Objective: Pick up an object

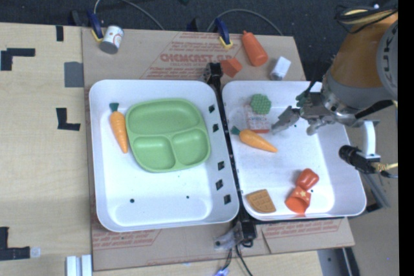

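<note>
My gripper [295,127] hangs over the upper middle of the right bin [336,158], open, with nothing between its fingers. One finger [282,119] points down-left toward an orange carrot [257,140] lying just left of it. A green round piece [259,103] sits on a clear pinkish box [256,119] at the bin's upper left. A red toy [303,190] and a tan cracker-like piece [261,201] lie near the bin's front edge.
The left bin [103,171] holds a green divided plate [169,135] and a second carrot [118,130]. Behind the bins on the cardboard lie an orange bottle [254,48], an orange block [231,66], a white cube [280,66] and a small can [111,39].
</note>
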Tool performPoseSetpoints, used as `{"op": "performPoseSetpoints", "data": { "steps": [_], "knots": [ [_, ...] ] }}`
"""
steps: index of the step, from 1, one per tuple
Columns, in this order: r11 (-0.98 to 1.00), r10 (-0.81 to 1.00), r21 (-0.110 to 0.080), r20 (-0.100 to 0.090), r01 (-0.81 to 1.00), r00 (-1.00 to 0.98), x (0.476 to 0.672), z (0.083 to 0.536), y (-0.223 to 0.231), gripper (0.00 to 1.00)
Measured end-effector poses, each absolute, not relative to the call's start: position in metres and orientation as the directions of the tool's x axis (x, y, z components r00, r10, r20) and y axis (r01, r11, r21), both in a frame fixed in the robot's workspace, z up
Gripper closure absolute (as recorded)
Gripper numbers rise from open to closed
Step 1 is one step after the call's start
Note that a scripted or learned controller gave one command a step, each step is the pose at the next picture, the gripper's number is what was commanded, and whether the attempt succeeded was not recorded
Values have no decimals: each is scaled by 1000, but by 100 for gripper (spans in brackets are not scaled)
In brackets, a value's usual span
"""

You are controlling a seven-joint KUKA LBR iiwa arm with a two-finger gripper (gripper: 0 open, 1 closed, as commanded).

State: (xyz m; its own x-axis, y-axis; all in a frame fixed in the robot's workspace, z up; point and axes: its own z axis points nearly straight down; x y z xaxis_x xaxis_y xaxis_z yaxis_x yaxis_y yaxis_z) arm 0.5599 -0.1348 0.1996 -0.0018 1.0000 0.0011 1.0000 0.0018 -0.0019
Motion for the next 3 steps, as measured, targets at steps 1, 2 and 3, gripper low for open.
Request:
{"op": "performPoseSetpoints", "data": {
  "steps": [1,2,3],
  "knots": [
    [2,1000,-4,1,1000,-2,567,101,-100,0],
    [2,1000,5,0,1000,-2,553,87,-107,0],
    [2,1000,4,-1,1000,-2,592,86,-94,0]
  ]
}}
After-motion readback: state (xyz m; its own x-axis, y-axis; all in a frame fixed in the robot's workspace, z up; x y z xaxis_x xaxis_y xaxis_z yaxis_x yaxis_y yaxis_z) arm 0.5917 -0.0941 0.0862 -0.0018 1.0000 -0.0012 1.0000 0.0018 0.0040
